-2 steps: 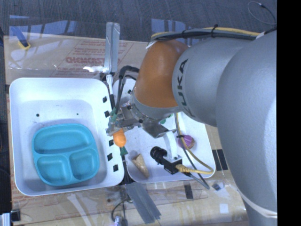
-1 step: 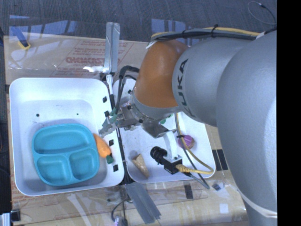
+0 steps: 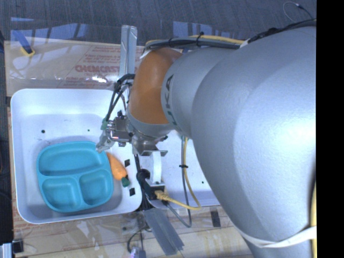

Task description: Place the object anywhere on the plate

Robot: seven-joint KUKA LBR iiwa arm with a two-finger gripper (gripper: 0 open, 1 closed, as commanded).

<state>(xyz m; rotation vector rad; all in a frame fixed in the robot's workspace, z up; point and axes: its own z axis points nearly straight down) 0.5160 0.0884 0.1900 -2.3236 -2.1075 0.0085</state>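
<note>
blue plate (image 3: pixel 72 179), orange object (image 3: pixel 117 167), white bin (image 3: pixel 32 109)

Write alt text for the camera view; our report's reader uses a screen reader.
A grey robot arm reaches over the left white bin, which holds a blue divided plate with a small orange object beside its right edge.

The blue plate (image 3: pixel 72 179) looks like smooth moulded plastic with a soft sheen. The white bin (image 3: pixel 32 112) has a glossy, smooth plastic wall. The orange object (image 3: pixel 116 167) seems matt and smooth, perhaps plastic or rubber, though it is partly hidden. The arm (image 3: pixel 252 122) wears a satin grey painted shell, its orange band (image 3: pixel 150 90) slightly glossy. The bench (image 3: pixel 80 233) shows bare wood under clear, shiny film
</note>
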